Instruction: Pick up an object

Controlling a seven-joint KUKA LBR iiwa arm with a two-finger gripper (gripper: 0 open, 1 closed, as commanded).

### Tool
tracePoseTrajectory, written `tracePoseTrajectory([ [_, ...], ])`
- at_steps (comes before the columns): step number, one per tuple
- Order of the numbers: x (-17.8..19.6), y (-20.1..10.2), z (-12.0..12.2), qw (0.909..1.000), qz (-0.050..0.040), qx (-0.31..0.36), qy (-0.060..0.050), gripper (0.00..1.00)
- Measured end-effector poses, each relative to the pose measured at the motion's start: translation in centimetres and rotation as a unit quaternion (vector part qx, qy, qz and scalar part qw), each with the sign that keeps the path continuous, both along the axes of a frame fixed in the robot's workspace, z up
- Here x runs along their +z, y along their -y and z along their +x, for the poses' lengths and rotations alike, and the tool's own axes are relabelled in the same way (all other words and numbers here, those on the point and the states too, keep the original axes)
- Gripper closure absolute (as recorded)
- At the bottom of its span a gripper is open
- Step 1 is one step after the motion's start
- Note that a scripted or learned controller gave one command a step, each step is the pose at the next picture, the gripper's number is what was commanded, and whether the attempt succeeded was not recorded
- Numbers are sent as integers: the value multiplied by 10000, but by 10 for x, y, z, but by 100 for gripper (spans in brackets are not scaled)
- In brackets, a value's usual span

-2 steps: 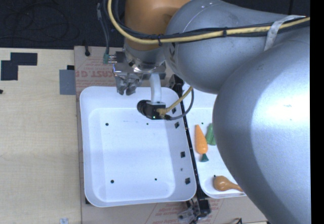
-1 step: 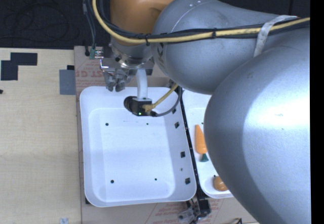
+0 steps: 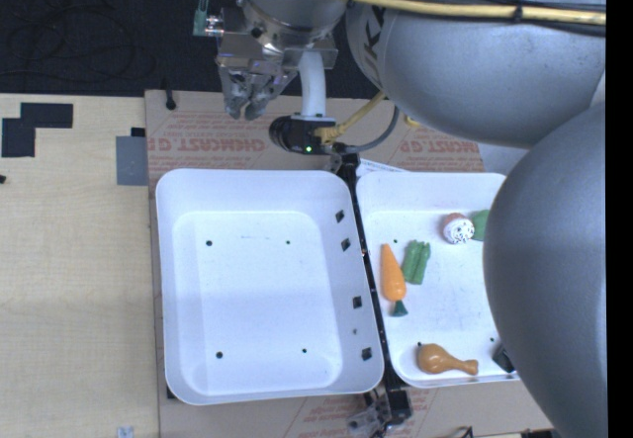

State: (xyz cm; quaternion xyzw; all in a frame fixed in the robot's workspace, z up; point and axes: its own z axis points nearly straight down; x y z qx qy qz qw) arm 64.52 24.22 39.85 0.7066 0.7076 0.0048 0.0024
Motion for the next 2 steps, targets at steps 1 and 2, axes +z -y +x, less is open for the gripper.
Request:
tracePoseTrajectory([
  [1, -137, 2, -3, 9999, -42, -4, -113, 100],
  [2, -27, -1, 0, 10000, -3, 2, -13, 100],
])
